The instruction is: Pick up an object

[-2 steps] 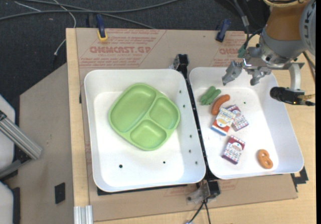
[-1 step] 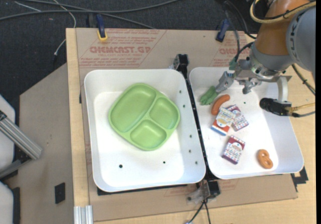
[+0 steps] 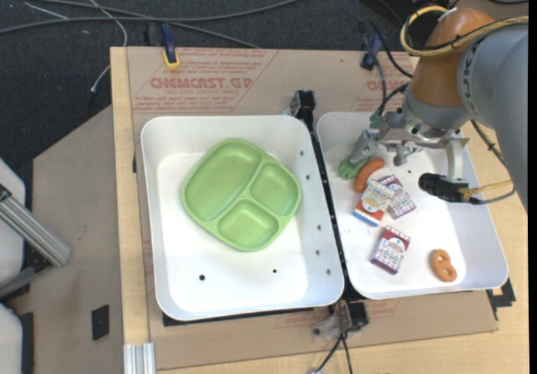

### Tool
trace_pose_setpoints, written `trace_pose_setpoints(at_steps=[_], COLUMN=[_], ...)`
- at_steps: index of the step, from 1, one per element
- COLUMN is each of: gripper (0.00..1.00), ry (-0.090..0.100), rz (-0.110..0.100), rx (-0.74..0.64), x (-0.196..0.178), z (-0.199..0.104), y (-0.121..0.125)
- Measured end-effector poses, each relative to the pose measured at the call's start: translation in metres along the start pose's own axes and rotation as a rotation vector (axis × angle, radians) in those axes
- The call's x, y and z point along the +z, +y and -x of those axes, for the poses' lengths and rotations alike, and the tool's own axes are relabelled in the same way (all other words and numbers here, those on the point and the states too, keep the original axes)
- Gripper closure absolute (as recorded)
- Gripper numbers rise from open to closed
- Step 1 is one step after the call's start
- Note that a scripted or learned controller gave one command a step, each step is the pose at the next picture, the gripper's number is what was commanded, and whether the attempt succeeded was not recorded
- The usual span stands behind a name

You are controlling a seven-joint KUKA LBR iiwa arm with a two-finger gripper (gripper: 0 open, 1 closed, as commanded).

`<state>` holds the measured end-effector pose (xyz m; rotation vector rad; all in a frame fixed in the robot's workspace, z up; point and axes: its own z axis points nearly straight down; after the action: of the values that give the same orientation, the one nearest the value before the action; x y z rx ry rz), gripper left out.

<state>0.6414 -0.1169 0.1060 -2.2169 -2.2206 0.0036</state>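
Reaching into the right bin (image 3: 478, 276) from the right, my fingers (image 3: 379, 146) hang over its upper left corner, just above a carrot (image 3: 366, 173) with a green top; I cannot tell whether they are spread or pinching. Nearby lie two small packets (image 3: 380, 199), a third packet (image 3: 390, 249) below them, and a pretzel (image 3: 443, 265). The left bin (image 3: 168, 280) holds a green divided plate (image 3: 242, 194).

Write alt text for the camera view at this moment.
The arm's pincer hangs low over the right bin, just above a toy carrot, with small printed packets and a pretzel-like toy lying nearby. The left bin holds a green divided plate.
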Motion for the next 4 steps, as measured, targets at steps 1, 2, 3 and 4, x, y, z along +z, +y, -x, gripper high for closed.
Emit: trace_pose_setpoints(at_steps=[1,2,3,4], gripper=[1.0,1.0,1.0,1.0], ry=[0.0,-0.001,-0.001,0.002], rz=[0.005,0.007,0.007,0.003], rx=[0.001,0.001,0.001,-0.004], x=[-0.014,-0.057,-0.098,-0.111], z=[0.0,-0.002,-0.002,-0.061], y=[0.001,0.003,0.004,-0.006])
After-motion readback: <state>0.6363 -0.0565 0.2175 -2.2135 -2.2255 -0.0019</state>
